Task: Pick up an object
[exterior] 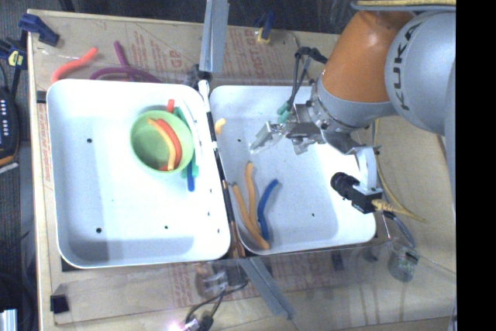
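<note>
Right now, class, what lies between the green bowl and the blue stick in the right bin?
In the camera view, between the green bowl and the blue stick lie the bins' adjoining walls and an orange stick.

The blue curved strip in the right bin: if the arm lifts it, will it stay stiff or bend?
The blue curved strip is thin and bowed, so it probably flexes or droops when lifted. It looks light for its size. It lies close beside the orange curved strip near the right white bin wall, so a push may shift both.
</note>
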`<move>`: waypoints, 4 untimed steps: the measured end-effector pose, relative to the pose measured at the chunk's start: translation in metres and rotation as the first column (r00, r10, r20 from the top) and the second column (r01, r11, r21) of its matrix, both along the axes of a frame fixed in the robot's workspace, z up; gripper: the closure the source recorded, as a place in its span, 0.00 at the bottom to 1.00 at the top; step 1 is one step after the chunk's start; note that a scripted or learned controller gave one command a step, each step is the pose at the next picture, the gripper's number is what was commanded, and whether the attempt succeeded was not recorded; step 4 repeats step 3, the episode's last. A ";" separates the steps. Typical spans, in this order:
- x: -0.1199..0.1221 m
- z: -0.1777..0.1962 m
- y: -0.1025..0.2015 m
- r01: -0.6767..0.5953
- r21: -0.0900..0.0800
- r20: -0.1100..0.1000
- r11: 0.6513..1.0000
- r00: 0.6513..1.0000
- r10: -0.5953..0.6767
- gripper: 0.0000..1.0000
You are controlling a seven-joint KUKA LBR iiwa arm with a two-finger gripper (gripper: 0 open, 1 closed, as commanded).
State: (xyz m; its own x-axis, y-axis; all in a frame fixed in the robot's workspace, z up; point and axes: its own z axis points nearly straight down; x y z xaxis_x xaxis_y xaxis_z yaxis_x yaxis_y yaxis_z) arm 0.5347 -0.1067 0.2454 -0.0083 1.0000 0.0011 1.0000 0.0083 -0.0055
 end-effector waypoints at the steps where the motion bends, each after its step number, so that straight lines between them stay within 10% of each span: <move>1: 0.019 -0.150 -0.015 -0.104 -0.001 0.001 0.995 0.995 0.104 0.00; 2: 0.019 -0.140 -0.015 -0.108 -0.003 0.000 0.994 0.994 0.108 1.00; 3: 0.030 -0.038 0.005 -0.113 0.000 0.004 0.994 0.994 0.113 1.00; 4: 0.030 -0.038 0.005 -0.113 0.000 0.004 0.994 0.994 0.113 1.00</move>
